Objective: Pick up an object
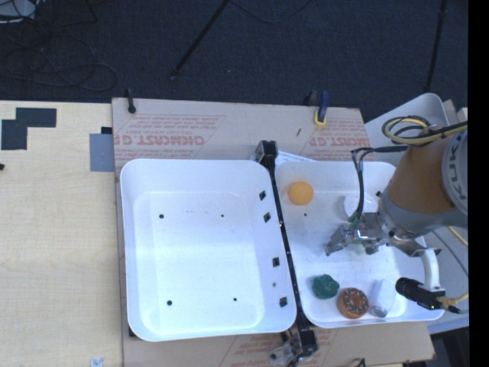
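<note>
Nothing is being carried yet: the gripper is hovering low in the right bin, fingers parted and empty, orange ball lying beyond.

Ball behind, doughnut in front, both in right bin.

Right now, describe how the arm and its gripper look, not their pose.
The arm is grey with a broad orange band above the wrist and dark lettering partly visible on its grey shell. Yellow and black cables loop beside it, and a dark cable runs down toward the wrist. The gripper is small, grey metal, with a green spot near its base.
</note>
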Robot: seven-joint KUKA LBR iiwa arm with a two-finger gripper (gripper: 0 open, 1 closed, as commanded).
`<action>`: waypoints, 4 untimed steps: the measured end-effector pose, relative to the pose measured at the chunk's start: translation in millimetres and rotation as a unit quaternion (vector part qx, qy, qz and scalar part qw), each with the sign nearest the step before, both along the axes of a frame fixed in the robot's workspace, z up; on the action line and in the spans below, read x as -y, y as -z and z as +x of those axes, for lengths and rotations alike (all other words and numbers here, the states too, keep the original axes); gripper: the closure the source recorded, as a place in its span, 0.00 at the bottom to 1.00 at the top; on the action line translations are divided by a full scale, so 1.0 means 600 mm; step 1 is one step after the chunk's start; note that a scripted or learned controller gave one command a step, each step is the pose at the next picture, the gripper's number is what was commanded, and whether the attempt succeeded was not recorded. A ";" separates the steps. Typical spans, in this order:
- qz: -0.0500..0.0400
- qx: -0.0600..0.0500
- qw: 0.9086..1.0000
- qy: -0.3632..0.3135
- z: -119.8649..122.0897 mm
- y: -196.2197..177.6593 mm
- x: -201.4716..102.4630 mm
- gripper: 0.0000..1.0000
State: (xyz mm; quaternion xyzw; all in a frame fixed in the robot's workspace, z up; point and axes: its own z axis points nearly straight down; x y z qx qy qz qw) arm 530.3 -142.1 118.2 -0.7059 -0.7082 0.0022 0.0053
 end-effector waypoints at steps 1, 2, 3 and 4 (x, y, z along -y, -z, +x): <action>-0.003 0.007 1.000 0.001 0.146 0.000 0.015 0.00; 0.000 -0.004 1.000 0.001 0.186 0.055 0.035 0.00; -0.001 -0.001 1.000 0.002 0.185 0.053 0.028 0.00; -0.001 -0.001 1.000 0.002 0.185 0.053 0.031 0.00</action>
